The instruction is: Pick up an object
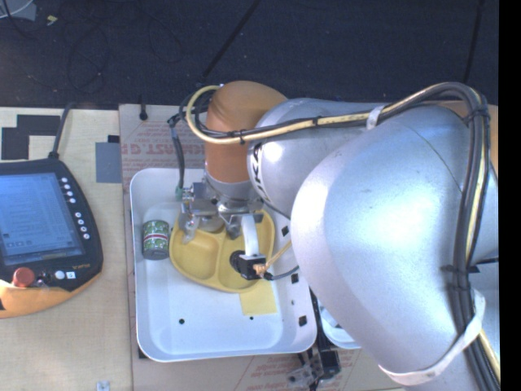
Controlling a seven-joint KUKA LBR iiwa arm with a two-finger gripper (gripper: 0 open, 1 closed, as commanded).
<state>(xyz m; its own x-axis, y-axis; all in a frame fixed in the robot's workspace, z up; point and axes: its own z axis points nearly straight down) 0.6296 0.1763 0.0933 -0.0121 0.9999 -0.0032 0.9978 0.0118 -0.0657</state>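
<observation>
Gripper (pixel 213 225) of mine hangs low over the yellow dish (pixel 213 261) in the left bin (pixel 163 320); whether it grips anything, I cannot tell. Small green can (pixel 155 239) stands just left of the dish, a yellow card (pixel 260 300) juts from beneath it. Control pendant (pixel 41 226) lies on the bench (pixel 65 349), well left of the dish, beyond the bin.

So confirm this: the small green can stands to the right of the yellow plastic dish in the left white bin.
Wrong side. In the camera view the small green can stands to the left of the yellow plastic dish in the left white bin.
</observation>
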